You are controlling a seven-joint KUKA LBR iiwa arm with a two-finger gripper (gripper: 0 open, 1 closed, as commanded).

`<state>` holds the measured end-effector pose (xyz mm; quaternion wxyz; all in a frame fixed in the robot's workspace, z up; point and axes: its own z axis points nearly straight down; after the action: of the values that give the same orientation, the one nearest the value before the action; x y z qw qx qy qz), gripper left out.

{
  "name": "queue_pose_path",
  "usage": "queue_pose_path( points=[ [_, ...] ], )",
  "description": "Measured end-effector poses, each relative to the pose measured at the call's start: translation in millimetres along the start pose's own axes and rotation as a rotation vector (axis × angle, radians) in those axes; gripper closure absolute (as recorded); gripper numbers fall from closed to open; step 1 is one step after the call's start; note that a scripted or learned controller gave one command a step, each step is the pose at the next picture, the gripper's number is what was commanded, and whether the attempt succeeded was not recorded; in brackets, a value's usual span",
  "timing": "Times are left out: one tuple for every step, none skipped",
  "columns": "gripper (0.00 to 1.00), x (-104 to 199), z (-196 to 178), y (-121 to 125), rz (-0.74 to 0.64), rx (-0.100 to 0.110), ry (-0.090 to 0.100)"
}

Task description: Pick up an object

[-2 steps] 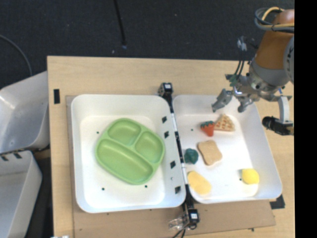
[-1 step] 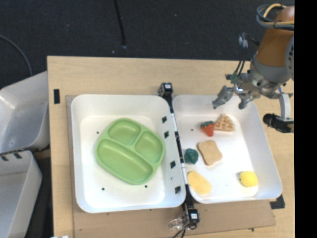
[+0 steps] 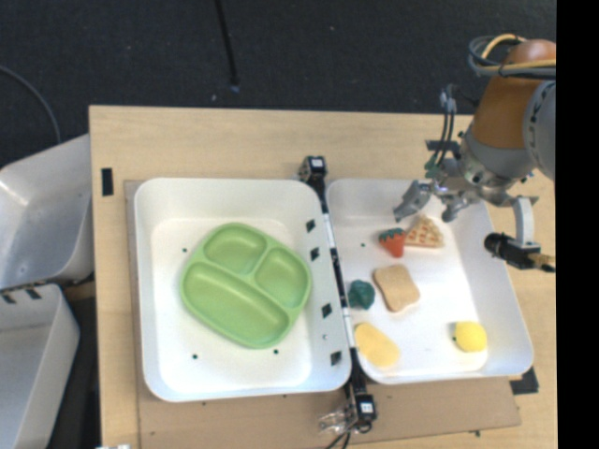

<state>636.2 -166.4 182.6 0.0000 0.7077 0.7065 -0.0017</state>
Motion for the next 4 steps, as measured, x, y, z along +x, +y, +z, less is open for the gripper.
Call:
queue_pose_path(
  points=[
    [0.00,2,57,8,-0.005,-0.001,0.000],
    [0.00,-1,76,11,-0.003,-0.012,-0.005],
    [1.00,-3,62,14,-0.004,-0.021,-0.008],
    [1.00,-9,14,9,0.000,-0.008,0.001]
  ],
)
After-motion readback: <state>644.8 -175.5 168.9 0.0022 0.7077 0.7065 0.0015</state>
